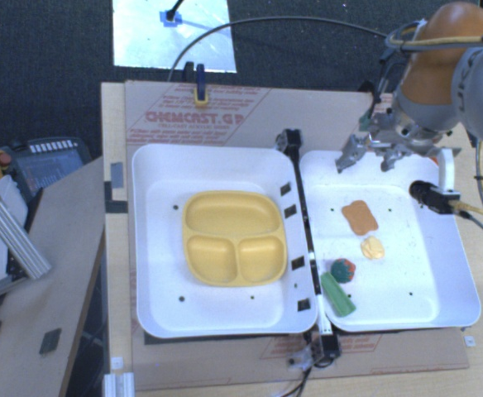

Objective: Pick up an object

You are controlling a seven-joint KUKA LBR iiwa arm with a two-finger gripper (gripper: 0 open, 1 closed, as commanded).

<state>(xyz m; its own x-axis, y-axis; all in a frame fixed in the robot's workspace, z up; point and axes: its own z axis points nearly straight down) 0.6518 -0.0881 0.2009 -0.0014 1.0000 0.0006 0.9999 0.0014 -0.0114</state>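
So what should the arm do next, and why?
Probably lower the hand toward the brown flat piece in the right bin. The hand hangs open above the bin's far edge with nothing between its fingers, and that piece lies nearest, apart from the other items.

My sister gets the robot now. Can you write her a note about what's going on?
End effector: fingers spread open, holding nothing, above the far edge of the right bin.
In that bin: brown flat piece, pale yellow piece, round red-green piece, green stick.
Left bin: yellow divided tray.
Done: nothing picked up.
Left: go down, grab one, lift.
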